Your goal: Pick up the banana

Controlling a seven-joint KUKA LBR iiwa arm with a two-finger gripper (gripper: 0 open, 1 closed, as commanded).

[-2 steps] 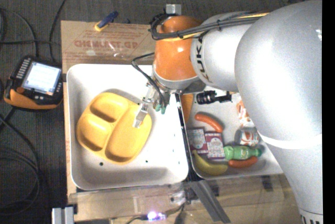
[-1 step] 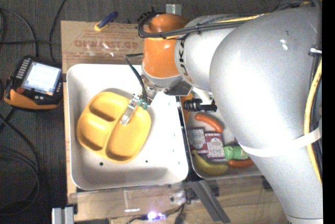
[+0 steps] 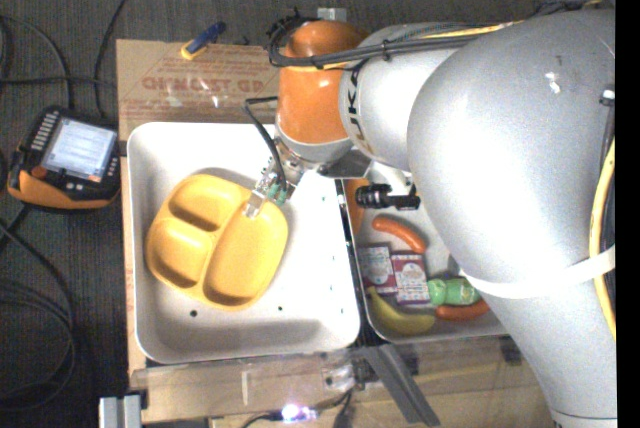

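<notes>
The banana lies at the near edge of the right bin, yellow and curved, partly under a small printed box. My arm reaches across from the right with its orange band over the divide between the bins. The gripper hangs over the left bin, its tip at the rim of a yellow divided plate. It is well to the left of the banana and apart from it.
In the right bin are a red sausage, a printed box, a green item and another red piece. The left bin's white wall surrounds the plate. A teach pendant lies on the floor at left.
</notes>
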